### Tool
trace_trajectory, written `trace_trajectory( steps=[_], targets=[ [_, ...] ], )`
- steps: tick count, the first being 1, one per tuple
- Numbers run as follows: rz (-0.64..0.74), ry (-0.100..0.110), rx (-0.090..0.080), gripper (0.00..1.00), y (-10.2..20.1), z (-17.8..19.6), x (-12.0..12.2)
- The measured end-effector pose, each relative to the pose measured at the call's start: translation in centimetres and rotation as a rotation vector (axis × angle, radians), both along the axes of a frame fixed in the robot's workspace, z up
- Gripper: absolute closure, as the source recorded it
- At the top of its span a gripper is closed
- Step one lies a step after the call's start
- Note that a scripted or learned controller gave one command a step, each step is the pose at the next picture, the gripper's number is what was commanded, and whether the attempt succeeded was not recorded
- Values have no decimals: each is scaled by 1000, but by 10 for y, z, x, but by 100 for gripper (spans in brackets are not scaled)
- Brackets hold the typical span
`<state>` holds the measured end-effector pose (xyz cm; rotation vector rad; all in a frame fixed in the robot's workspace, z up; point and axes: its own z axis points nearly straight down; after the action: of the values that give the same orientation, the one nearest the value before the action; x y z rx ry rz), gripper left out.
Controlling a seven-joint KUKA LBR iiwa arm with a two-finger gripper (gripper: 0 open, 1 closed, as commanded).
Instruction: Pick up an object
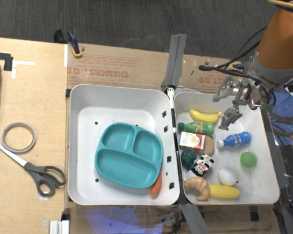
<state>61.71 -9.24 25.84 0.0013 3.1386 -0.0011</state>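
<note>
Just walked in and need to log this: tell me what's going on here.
The arm's hand hangs over the right bin, above the banana and blue bottle, with nothing between its fingers. The toy food lies untouched there. The left bin holds a teal tray with a carrot beside it.

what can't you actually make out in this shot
- Gripper, camera view: the fingers' state is unclear among cables and brackets.
- Carrot: partly tucked under the teal tray.
- Dark green item: too small, overlapped by the carton.
- Black-and-white toy: too small to identify.
</note>
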Motion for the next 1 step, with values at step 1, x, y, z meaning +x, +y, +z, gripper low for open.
trace_trajectory(
  steps=[1],
  targets=[
    [63, -9, -2, 0, -32, -161, 44]
  ],
)
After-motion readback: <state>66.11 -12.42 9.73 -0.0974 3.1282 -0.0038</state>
